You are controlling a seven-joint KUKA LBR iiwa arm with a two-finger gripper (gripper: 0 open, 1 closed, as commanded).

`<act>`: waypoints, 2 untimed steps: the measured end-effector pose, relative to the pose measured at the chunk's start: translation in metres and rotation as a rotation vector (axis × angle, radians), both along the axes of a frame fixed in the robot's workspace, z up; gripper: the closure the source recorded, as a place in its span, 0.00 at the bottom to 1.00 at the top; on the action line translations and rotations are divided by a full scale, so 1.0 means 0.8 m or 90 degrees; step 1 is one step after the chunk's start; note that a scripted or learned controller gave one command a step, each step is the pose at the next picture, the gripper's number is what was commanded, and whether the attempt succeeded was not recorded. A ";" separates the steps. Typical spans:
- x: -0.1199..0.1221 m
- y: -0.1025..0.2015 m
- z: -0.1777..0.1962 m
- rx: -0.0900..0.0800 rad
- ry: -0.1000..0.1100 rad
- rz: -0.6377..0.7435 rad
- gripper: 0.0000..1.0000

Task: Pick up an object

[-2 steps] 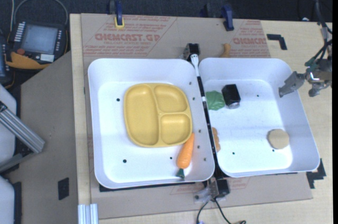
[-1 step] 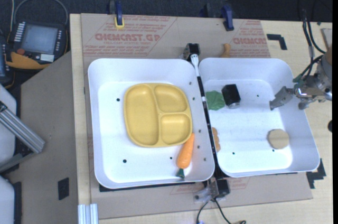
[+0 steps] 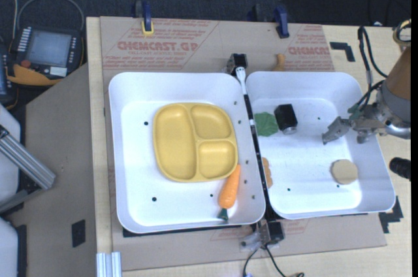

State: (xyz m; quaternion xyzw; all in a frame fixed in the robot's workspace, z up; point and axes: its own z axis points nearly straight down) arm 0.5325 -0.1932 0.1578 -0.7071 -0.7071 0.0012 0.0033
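While the pincer (image 3: 341, 130) hung spread and empty (nothing between its fingers) near the right bin's (image 3: 307, 207) right edge, the round biscuit (image 3: 344, 171) lay just below, presumably its target.

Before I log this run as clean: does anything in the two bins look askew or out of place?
One thing: the toy carrot in the left bin lies beside the yellow divided plate, leaning against its lower right edge, not in a compartment. In the right bin, an orange piece sits wedged at the left wall. No spills.
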 end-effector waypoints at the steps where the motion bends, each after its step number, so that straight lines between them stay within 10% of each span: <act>1: -0.007 -0.006 -0.077 0.000 0.001 -0.001 0.00; 2: -0.005 -0.006 -0.059 -0.003 -0.005 -0.001 1.00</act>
